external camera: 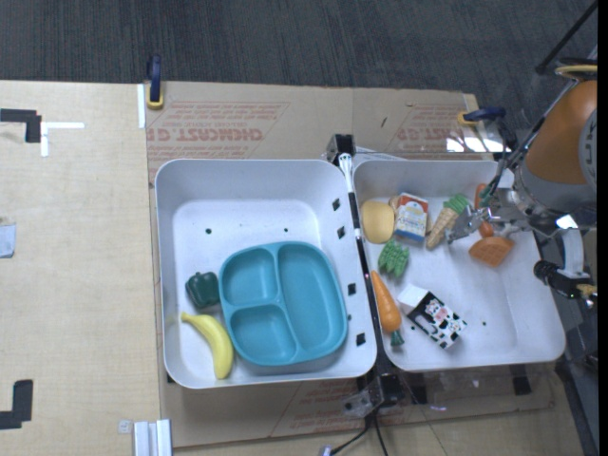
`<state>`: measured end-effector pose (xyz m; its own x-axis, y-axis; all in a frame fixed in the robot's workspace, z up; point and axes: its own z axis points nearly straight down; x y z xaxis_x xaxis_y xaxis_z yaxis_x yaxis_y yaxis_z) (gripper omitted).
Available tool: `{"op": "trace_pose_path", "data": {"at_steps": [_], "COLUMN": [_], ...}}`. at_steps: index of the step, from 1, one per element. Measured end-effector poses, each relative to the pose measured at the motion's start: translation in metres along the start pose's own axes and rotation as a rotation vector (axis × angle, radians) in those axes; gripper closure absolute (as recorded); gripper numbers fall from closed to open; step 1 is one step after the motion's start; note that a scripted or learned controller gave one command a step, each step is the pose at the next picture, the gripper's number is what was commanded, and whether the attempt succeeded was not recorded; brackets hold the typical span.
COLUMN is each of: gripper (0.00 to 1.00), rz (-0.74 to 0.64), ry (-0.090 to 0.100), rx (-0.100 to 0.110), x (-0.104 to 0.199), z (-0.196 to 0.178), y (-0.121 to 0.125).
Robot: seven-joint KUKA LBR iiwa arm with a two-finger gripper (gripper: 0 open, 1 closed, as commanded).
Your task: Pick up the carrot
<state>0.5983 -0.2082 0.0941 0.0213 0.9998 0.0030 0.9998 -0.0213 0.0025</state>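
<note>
One carrot (384,301): well left of and below the fingers (472,226), untouched.
Fingers: spread, empty.
Next: reach to carrot.

Robotics lab. Cardboard-covered surface (313,122) with clamps (154,82), two white bins (171,255) of toy food. Dark carpet floor (285,17) beyond.
</note>
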Motion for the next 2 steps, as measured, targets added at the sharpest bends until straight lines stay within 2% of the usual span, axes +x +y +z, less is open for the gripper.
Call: {"op": "trace_pose_path", "data": {"at_steps": [1, 2], "gripper": [0.00, 0.00], "rz": [0.014, 0.151], "ry": [0.009, -0.004], "rx": [0.006, 0.004], "x": [-0.001, -0.005], "z": [0.003, -0.050], "y": [0.025, -0.017]}}
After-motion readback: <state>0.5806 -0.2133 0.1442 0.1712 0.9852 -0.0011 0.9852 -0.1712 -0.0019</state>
